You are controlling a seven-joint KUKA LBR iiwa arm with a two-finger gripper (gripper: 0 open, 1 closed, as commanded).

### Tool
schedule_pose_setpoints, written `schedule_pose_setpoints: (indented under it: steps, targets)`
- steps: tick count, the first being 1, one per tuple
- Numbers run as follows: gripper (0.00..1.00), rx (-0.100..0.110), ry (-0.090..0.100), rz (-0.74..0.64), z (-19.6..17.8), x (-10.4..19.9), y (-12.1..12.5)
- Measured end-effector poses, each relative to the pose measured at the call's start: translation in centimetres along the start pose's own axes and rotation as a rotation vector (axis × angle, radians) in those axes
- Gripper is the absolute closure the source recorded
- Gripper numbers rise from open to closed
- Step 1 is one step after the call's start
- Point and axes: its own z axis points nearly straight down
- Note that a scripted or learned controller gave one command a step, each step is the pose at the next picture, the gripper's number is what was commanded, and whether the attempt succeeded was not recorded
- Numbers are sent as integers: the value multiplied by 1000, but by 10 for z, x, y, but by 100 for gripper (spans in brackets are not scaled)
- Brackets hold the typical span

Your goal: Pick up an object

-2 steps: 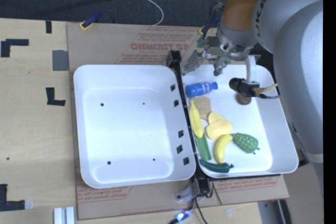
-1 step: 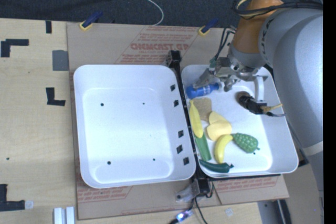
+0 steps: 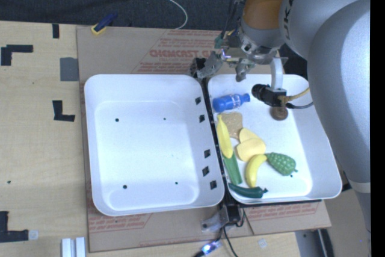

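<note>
The right bin (image 3: 313, 147) holds the objects. A blue bottle (image 3: 230, 102) lies near its far left corner, with a tan slab (image 3: 234, 123) just in front of it. A long yellow piece (image 3: 223, 138) runs along the left wall, and beside it are a yellow lump (image 3: 250, 146) and a banana (image 3: 253, 169). A bumpy green fruit (image 3: 281, 162) sits to the right, a green cucumber (image 3: 231, 169) and a dark green piece (image 3: 247, 192) at the front. A brown disc (image 3: 278, 112) lies at the far right. My gripper (image 3: 231, 66) hangs over the bin's far edge, above and behind the bottle, with nothing seen in it.
The left bin (image 3: 96, 129) stands beside the right one, sharing a middle wall with black clips (image 3: 207, 153). Both rest on a cardboard sheet (image 3: 156, 51). A black cable fitting (image 3: 264, 93) hangs off the wrist over the right bin. The grey arm covers the far right.
</note>
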Motion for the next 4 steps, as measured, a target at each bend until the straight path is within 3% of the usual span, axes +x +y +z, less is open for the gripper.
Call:
schedule_pose_setpoints:
  steps: [1,2,3,4]
  targets:
    - [0,-6,2,-6,-125,134,1]
    - [0,-1,1,2,-215,194,2]
    - [100,10,-6,6,-218,190,2]
    - [100,3,-1,4,-283,249,3]
